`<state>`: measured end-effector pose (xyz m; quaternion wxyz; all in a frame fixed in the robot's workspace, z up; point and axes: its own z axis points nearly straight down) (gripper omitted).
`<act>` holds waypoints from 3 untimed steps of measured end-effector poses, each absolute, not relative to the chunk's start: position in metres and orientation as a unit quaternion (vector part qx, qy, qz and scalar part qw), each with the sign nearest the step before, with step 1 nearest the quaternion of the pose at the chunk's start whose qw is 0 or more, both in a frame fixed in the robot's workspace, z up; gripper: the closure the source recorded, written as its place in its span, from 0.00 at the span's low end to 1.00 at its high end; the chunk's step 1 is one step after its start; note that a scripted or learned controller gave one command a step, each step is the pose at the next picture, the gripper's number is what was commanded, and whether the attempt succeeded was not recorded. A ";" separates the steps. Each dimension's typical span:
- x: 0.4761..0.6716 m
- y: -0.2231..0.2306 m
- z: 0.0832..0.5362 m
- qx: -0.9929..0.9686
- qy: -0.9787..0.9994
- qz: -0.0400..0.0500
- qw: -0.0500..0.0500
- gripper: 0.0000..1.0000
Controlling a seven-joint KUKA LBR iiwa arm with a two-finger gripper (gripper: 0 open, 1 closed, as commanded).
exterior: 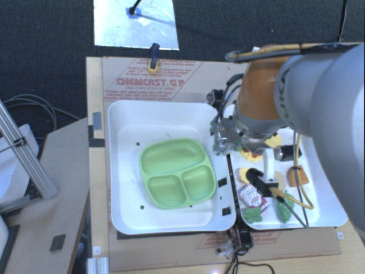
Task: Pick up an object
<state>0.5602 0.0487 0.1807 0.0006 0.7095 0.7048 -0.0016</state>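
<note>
1. A robotics laboratory or test cell is indicated, not a home or a shop.
2. A grey industrial arm [319, 90] with an orange band is seen reaching over a bench [100, 170].
3. Two shallow white bins, the left bin [122, 170] and the right bin [325, 204], are set side by side on a protective board [151, 81] printed with red lettering.
4. Loose cables [34, 104] are seen at the left, and dark carpet [45, 33] covers the floor.
5. A metal sheet [134, 16] lies on the carpet beyond the bench.
</note>
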 end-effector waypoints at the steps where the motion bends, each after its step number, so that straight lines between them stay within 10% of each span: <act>1: 0.565 0.029 0.185 0.708 0.707 0.000 0.001 1.00; 2: 0.546 0.123 0.224 0.702 0.712 0.003 0.000 1.00; 3: 0.529 0.184 0.172 0.704 0.711 -0.001 -0.003 1.00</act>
